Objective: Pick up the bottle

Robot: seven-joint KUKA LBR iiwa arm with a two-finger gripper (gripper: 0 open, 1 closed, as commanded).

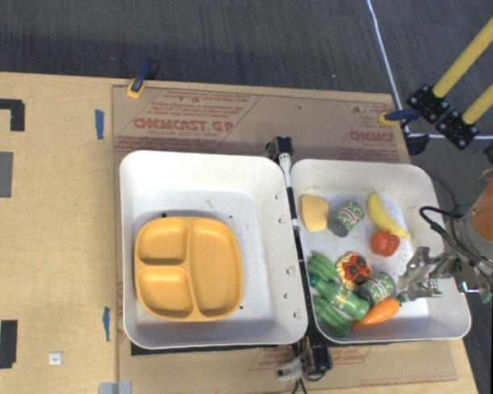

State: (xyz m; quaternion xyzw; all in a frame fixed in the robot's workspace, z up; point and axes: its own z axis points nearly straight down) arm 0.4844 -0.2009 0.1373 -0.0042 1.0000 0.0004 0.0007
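The green bottle point(342, 304) lies on its side near the front of the right bin point(440, 320), between a green leafy toy point(321, 270) and an orange carrot point(380, 312). My gripper point(416, 277) hangs low over the right side of that bin, just right of the carrot and a small can point(379, 284). It is a short way to the right of the bottle and apart from it. Nothing shows in its grasp.
The right bin also holds a banana point(387, 213), a red tomato point(384, 243), a second can point(347, 217), a pale yellow piece point(314, 212) and a red-and-yellow toy point(355, 267). A yellow divided plate point(187, 267) lies in the left bin point(142, 172). Cables trail at the right.
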